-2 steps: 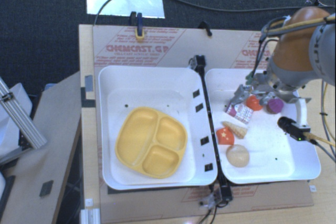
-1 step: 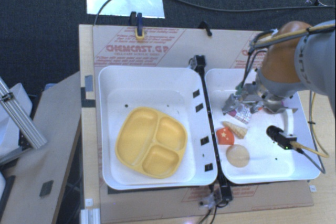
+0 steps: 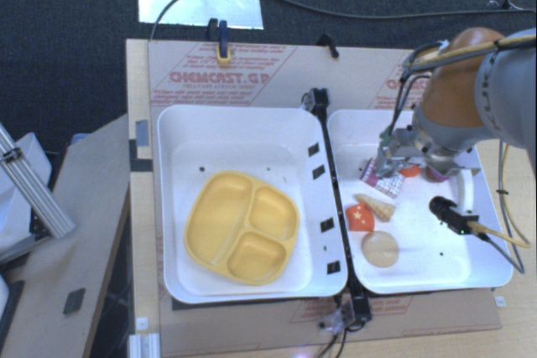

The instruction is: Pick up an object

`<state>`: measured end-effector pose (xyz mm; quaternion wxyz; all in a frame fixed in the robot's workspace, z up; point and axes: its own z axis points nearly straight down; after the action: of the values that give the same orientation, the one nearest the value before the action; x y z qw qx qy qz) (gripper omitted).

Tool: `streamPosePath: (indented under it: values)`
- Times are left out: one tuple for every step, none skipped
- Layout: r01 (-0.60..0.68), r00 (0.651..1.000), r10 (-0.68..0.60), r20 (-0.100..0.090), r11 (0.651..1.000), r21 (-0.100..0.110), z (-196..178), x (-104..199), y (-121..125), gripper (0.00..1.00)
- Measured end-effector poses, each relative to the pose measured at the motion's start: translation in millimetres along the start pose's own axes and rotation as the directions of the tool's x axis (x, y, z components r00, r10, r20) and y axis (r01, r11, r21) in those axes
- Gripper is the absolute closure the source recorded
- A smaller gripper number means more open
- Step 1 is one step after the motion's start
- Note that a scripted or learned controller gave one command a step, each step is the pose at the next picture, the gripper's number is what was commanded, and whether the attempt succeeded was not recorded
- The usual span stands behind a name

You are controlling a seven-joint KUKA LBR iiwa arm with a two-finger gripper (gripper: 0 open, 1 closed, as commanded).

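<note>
Since the gripper (image 3: 388, 166) hangs over the packet (image 3: 380, 177) at centre right, drop straight. I cannot tell its grip.

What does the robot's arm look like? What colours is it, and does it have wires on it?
The robot arm is thick, round and smooth grey, with a shiny orange band above the wrist. Thin cables loop along it near the orange part. At the end sits a small metal two-finger gripper, grey and silvery.
</note>
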<state>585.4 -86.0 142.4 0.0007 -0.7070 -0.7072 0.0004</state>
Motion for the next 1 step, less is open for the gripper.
streamPosePath:
  values:
    - [0.001,1.0,-0.001,0.002,1.0,-0.007,-61.3,-6.1,0.0,1.0]
